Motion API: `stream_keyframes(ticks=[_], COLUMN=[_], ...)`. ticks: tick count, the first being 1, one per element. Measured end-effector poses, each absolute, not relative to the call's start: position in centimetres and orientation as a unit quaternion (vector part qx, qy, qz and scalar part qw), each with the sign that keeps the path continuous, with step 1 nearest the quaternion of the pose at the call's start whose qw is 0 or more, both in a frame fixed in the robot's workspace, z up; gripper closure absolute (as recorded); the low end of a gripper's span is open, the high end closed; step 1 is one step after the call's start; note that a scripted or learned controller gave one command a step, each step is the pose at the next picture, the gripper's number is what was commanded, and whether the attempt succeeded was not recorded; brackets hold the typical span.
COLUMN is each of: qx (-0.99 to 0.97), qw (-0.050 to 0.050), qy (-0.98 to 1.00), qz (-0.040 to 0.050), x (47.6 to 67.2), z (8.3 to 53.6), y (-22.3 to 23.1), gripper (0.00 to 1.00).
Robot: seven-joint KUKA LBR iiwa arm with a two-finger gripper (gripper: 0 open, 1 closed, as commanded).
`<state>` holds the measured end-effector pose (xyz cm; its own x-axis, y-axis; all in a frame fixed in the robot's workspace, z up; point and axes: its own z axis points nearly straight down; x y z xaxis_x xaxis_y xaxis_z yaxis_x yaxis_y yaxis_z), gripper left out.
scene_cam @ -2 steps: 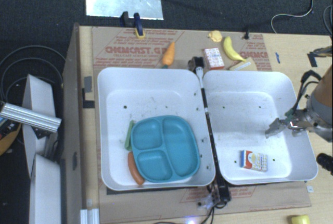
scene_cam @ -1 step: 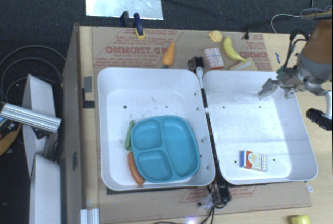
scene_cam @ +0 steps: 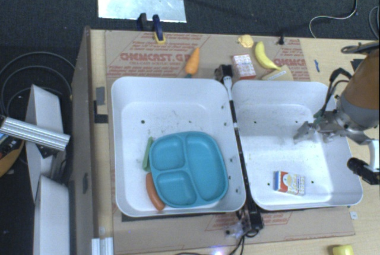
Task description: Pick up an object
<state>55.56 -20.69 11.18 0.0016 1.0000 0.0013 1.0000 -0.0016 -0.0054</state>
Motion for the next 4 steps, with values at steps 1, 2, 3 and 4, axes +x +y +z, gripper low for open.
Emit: stream_keyframes(ticks=[1,2,3,4], qx=[-0.706,-0.703,-0.703,-0.708], qw=[-0.002,-0.003,-0.003,-0.003], qy=[-0.708,-0.711,-0.711,-0.706], qz=[-0.0011,-0.0034,-0.0037,-0.0006], x=[56.0,60.6,63.7,62.3], z=[12.5,17.8,22.7,24.5], y=[-20.6,-14.0,-7.3,-13.1], gripper=[1.00,1.00,1.00,1.00])
